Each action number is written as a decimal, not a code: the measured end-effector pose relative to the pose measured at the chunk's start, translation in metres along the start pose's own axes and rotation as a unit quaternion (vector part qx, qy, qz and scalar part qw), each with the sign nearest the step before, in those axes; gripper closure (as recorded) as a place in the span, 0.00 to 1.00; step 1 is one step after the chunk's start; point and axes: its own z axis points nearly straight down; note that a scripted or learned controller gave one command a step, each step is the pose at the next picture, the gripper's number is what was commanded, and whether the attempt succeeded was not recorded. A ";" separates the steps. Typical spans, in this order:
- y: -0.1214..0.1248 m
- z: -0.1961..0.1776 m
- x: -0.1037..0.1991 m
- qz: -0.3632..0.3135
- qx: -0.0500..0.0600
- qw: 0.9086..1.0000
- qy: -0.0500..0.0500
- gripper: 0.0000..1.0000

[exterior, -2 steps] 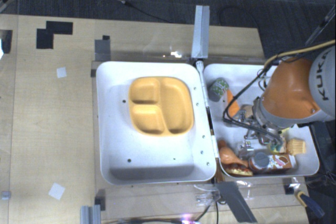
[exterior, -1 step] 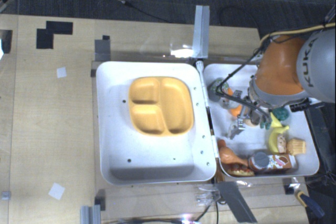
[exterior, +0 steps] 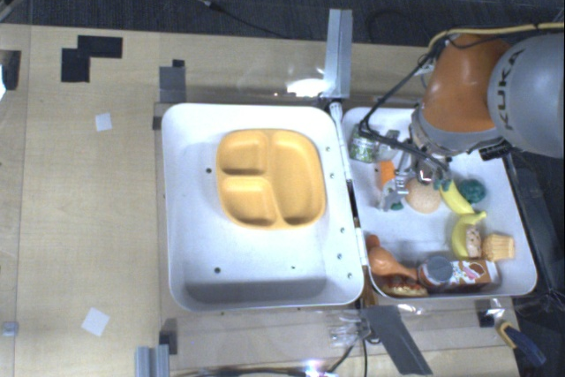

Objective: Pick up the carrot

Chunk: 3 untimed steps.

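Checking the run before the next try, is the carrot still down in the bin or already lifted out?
In the bin. The carrot lies in the right bin near its left wall, with the gripper right beside it; whether it is gripped, cannot tell.

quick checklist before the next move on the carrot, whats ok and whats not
1. Carrot located in the right bin: ok.
2. Gripper over that bin, beside the carrot: ok.
3. Carrot between the fingers: cannot tell, the wrist covers that spot.
4. Room around the carrot: not ok, a green can and a bun sit close.
5. Yellow tray in the left bin, away from the arm: ok.
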 end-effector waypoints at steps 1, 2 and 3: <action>0.002 -0.014 -0.004 -0.003 0.000 1.000 -0.005 1.00; 0.038 -0.100 0.104 0.107 -0.001 0.994 0.002 1.00; 0.058 -0.158 0.127 -0.014 -0.001 1.000 0.001 1.00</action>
